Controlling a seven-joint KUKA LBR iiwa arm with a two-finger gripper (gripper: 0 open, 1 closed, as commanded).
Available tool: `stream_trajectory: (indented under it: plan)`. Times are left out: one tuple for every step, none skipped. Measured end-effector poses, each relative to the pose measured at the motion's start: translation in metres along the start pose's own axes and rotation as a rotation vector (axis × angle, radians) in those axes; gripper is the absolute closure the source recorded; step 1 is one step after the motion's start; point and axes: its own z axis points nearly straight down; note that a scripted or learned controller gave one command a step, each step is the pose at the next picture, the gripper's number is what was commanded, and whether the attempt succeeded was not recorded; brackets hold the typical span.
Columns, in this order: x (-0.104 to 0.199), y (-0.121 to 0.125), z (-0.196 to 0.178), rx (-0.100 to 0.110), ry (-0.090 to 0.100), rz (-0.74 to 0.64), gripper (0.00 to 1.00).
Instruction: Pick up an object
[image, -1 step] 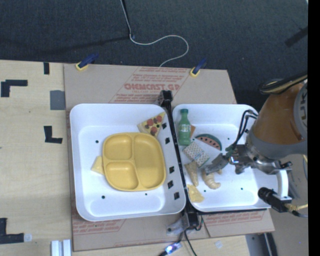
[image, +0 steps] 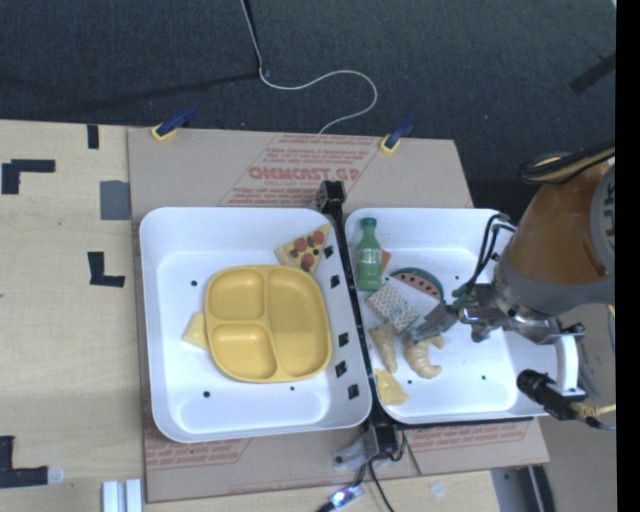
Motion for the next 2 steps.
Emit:
stream_trajectory:
  plan:
    - [0.001,-0.003,0.065,0.006,0.002,0.0,0.0]
    - [0.002,-0.004,0.104,0.0,0.0,0.0,0.0]
